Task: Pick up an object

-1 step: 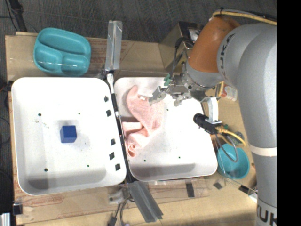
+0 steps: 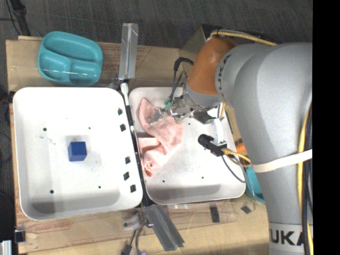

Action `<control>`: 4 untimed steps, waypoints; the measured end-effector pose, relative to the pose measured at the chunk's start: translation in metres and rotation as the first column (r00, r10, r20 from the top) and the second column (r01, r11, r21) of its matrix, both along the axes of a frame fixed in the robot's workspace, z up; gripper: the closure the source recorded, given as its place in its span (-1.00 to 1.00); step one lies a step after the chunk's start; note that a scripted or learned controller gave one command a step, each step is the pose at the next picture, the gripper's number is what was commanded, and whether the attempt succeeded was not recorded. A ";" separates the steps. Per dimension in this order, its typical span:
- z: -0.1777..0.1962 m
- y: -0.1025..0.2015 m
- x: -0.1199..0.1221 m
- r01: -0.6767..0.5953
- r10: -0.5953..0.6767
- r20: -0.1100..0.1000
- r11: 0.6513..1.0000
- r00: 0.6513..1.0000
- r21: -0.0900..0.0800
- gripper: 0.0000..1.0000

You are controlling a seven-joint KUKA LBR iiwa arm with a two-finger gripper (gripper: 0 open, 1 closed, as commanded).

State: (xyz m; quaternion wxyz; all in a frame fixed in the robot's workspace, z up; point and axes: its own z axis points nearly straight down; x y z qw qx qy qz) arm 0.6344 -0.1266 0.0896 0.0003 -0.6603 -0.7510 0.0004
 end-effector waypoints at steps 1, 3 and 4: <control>0.007 0.001 0.000 -0.005 0.005 -0.004 1.000 1.000 0.001 1.00; 0.013 0.001 0.001 -0.008 0.008 -0.009 1.000 1.000 0.001 1.00; 0.013 0.001 0.001 -0.008 0.008 -0.009 1.000 1.000 0.001 -1.00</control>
